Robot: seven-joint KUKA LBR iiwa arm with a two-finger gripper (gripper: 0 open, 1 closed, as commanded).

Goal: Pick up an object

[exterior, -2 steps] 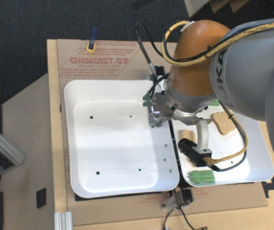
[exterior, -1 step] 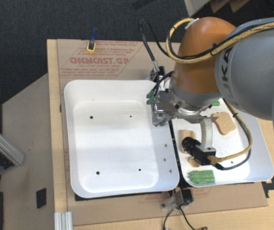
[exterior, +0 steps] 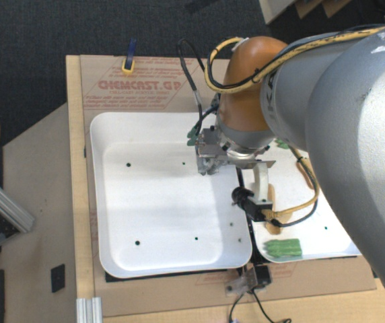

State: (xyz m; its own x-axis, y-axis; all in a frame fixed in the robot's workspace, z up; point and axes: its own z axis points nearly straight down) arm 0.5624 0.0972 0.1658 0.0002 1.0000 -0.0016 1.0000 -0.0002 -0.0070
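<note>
Green block (exterior: 283, 249) lies unlifted at the 7 o'clock corner of the right bin (exterior: 316, 241), well apart from the gripper (exterior: 208, 161), which hangs over the left bin (exterior: 112, 200) near 2 o'clock, open or closed I cannot tell, so 0 of 1 pick looks done.

Red "CHEMCAST GP" print on the brown board (exterior: 138, 86) behind the bins.

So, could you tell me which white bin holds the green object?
The bin on the view's right, partly under the arm: the green object lies near its front edge.
</note>
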